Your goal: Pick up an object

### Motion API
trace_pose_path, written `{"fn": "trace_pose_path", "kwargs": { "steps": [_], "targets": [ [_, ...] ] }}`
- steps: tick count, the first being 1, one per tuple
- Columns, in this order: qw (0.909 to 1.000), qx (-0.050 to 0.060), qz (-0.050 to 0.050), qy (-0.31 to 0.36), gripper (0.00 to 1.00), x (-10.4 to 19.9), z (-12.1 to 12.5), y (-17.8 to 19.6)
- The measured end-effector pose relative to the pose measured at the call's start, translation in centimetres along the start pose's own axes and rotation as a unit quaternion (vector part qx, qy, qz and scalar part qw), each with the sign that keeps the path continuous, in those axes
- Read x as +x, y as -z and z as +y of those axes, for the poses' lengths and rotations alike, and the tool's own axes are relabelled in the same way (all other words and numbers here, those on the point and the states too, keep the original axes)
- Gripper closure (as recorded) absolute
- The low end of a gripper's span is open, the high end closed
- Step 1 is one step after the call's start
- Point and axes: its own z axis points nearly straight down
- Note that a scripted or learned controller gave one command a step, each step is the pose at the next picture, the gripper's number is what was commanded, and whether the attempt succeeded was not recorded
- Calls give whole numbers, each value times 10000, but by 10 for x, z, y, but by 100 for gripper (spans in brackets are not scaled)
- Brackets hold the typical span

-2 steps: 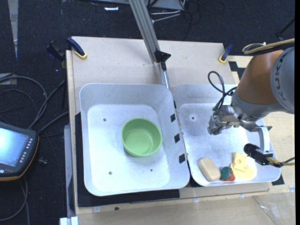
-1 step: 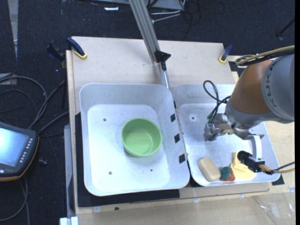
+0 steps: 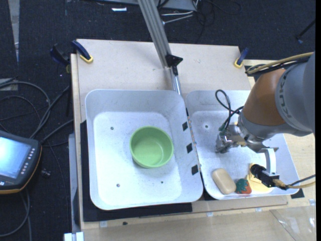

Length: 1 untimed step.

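A: Camera view, starting at the left: the left bin (image 3: 100, 185) holds one green bowl (image 3: 151, 146), upright, sitting near the middle of the floor and well apart from the arm.

B: And past the divider?

A: The right bin (image 3: 200, 109) has the arm (image 3: 281, 102) over it, reaching in from the right. The gripper (image 3: 223, 143) hangs low over the bin's left half, with a black cable looping above it. Near the front wall lie a tan oval object (image 3: 223, 180), a small red and green object (image 3: 243, 186) just beside it, and a yellow object (image 3: 260, 185) partly under a black piece with a yellow cord.

B: Is the claw clenched on anything?

A: I cannot tell. It is small and seen from above, and nothing is visible inside it.

B: So where is the thing to pick?

A: Any of them would do. The tan oval is nearest, in front of the gripper and apart from it; the bowl is in the other bin.

B: What could go wrong?

A: I'd judge three risks. The front objects are crowded together, so a descent there could nudge one into its neighbour instead of closing round it. They also sit close to the front wall, which could catch the claw. And the tan oval looks smooth and rounded, so it could squirt out of a pinch.
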Motion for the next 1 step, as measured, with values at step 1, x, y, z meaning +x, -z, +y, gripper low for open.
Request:
{"fn": "trace_pose_path", "kwargs": {
  "steps": [1],
  "targets": [
    [10000, -4, 1, -4, 100, 0, 0, 11]
  ]
}}
